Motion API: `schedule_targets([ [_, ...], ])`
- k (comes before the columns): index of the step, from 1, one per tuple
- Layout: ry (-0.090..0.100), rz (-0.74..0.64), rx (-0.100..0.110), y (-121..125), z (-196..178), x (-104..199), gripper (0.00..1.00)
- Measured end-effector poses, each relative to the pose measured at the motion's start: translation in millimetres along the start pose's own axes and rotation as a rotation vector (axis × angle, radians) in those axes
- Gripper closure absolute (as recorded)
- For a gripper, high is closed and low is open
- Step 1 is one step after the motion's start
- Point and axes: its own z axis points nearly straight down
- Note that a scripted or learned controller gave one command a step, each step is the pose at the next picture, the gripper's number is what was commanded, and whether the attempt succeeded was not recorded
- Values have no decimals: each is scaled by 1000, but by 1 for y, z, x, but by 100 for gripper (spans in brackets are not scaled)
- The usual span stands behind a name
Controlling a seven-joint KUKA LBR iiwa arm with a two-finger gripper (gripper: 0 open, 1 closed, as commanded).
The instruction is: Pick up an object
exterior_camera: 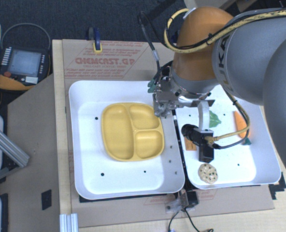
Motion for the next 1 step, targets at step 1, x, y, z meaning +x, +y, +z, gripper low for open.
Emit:
schedule_targets([
  [1,-1,4,-1,0,0,-2,0],
])
